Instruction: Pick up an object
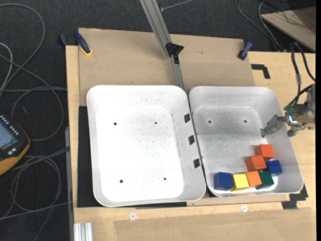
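blocks point(251, 172) – in right bin point(225, 102), near corner | left bin point(100, 99) – alongside

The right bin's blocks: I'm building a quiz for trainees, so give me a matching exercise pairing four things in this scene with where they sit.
Things:
1. blue block
2. yellow block
3. claw
4. left bin

Places:
A. over the right bin's right edge, above the blocks
B. beside the right bin, on the bench
C. leftmost in the row along the right bin's near wall
D. just right of the blue block, in the same row

Pairs: 1-C, 2-D, 3-A, 4-B
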### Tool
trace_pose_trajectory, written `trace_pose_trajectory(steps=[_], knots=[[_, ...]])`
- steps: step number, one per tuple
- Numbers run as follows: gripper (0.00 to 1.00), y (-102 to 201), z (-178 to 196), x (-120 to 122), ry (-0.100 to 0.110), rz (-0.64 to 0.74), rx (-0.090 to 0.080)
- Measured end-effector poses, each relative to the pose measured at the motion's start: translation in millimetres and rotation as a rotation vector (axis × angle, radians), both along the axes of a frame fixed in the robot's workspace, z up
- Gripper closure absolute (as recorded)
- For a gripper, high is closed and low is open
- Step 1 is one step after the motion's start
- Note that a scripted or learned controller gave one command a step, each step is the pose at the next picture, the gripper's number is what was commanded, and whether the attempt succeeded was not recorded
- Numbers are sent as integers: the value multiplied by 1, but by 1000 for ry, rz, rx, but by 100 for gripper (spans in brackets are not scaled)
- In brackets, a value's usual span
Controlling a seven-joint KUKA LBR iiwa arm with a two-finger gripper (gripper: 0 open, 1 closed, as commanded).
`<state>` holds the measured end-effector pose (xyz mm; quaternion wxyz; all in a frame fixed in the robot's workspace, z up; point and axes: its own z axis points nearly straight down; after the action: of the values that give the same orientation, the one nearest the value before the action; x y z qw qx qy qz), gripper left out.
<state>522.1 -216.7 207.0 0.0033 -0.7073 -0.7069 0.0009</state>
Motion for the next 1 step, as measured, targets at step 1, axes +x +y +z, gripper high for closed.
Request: trace_pose_trajectory(steps=[1], knots=[[0, 0, 3, 1, -4, 1, -1]])
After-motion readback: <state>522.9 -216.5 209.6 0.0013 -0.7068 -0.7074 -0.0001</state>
